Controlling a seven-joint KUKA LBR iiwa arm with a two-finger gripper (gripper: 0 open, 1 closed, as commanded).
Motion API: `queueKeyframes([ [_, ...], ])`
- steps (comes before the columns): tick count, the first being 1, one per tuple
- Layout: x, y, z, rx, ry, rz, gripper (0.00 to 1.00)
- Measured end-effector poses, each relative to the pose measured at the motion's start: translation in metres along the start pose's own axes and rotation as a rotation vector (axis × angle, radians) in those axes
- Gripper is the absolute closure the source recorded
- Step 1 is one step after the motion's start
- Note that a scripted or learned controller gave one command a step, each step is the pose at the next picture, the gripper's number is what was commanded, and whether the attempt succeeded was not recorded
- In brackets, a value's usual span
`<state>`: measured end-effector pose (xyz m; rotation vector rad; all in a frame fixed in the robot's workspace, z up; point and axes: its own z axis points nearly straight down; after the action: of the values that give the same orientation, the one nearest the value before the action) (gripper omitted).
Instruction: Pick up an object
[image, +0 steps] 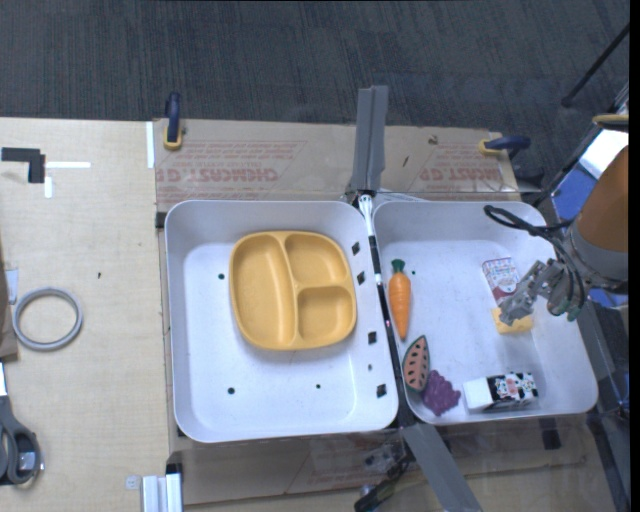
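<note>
Jaws hard to read, cannot tell whether open or closed, gripper (522, 300) low in the right bin (455, 250), arm reaching in from the right edge, tip just above a small yellow object (514, 322), red-and-white packet (497, 273) just beside.

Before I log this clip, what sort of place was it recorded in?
Probably a robotics lab's grasping test bench: two white bins clamped side by side on a wooden bench, toy food such as a carrot and a yellow divided plate, and the gripper reaching in.
</note>
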<state>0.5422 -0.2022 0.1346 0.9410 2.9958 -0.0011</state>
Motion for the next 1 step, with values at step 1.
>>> queueKeyframes([
  [1,0.0001,0.0003,0.0001,0.0,0.0,0.0,0.0],
])
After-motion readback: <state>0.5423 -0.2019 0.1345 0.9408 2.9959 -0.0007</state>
